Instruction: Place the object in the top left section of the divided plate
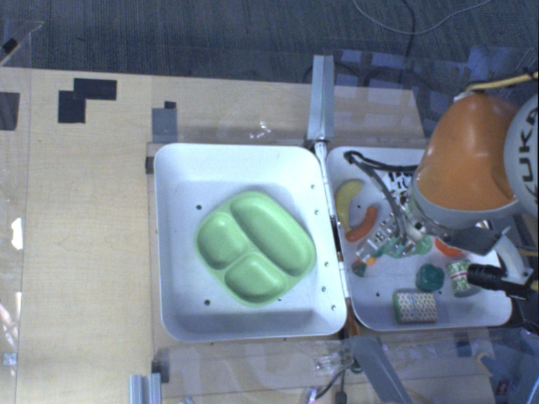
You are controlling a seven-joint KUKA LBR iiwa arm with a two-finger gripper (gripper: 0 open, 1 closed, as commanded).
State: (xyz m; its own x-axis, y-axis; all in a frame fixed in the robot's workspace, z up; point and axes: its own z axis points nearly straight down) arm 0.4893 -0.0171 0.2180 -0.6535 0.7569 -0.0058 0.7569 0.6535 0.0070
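My claw [396, 234] is down in the right bin [497, 314], hanging low over the clutter there, and from this angle I can't tell how it's set or whether it has hold of anything — the metal bits at the end of the arm blur into the toys under them, so I'm calling nothing held. Right beside it I've got a red sausage-shaped piece [363, 222] and a yellow banana [348, 197] just past that toward the divider; either could be my object, and both are lying in the bin, not lifted. On the near side sit a dark green round thing [430, 277], a small printed can [458, 276] and a patterned roll [416, 306] lying on its side. The arm's orange band [467, 158] hides the rest of that bin from me. Over in the left bin [181, 310], the green divided plate [255, 247] sits turned at an angle, all three sections bare, the top left one included. So my read: the task is at the picking stage at best, nothing delivered, and the whole carry across the divider and the drop are yet to come. Further out, both bins sit on a pale wooden table [84, 251] with a few black tape patches [84, 98] at the far left, a metal rail [320, 99] running up between the bins, and beyond the table a dark carpet [210, 15] with a thin cable [404, 11] looping over it.
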